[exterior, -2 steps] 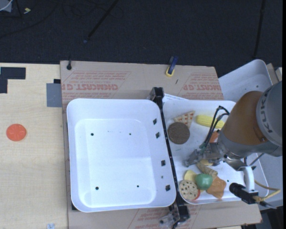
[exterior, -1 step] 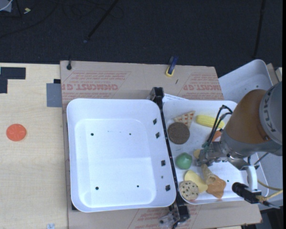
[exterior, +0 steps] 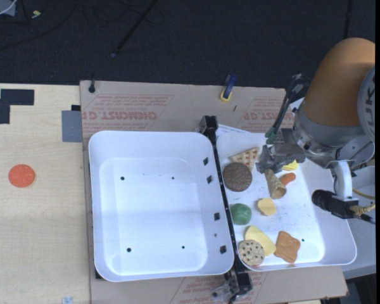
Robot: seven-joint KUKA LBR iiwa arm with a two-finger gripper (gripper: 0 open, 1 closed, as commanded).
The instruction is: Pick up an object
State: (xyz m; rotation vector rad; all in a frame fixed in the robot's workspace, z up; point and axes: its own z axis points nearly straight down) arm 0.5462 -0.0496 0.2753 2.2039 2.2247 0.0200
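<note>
The claw (exterior: 270, 164) is hanging low over the right bin (exterior: 332, 249), in among the toy food, and whether it is wide, narrow or holding anything cannot be told from this slant, since the dark wrist is covering it. Just below it a small brown cylinder (exterior: 276, 187) is lying tilted, with an orange piece (exterior: 287, 178) touching its right side. To the claw's left the brown round patty (exterior: 237, 177) is sitting, and a waffle wedge (exterior: 247, 155) is lying just above that. The cylinder is probably the nearest candidate. To do this well, the claw should be centring over one piece alone, coming down straight, and closing across its narrow width so the neighbours are not getting nudged.
</note>
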